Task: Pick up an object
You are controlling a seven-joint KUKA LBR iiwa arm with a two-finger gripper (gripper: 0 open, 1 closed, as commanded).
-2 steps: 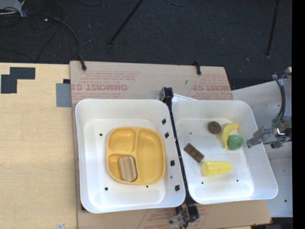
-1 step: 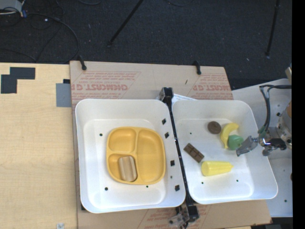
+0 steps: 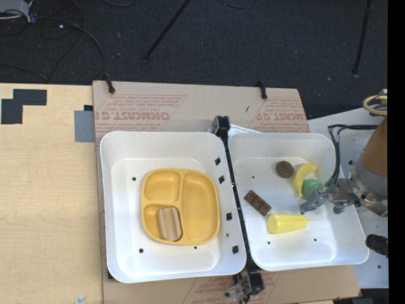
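In the left bin (image 3: 120, 170) there is a yellow divided plate (image 3: 181, 206), and a small tan block (image 3: 168, 223) lies in its lower left compartment. In the right bin (image 3: 278, 258) I see a brown bar (image 3: 257, 202) near the middle wall, a dark round disc (image 3: 284, 168) further back, and a yellow cone (image 3: 286, 223) in front. The cone lies on its side, with its long axis about left to right; the narrow end seems to point right. Beside the disc is a yellow piece (image 3: 305, 173) with a green object (image 3: 311, 186) touching it. The gripper (image 3: 314, 199) is low at this bin's right side, just beside the green object, but its fingers are too unclear to judge. Nothing looks lifted, so I think the pick is not yet done; the grasp and the lift remain.
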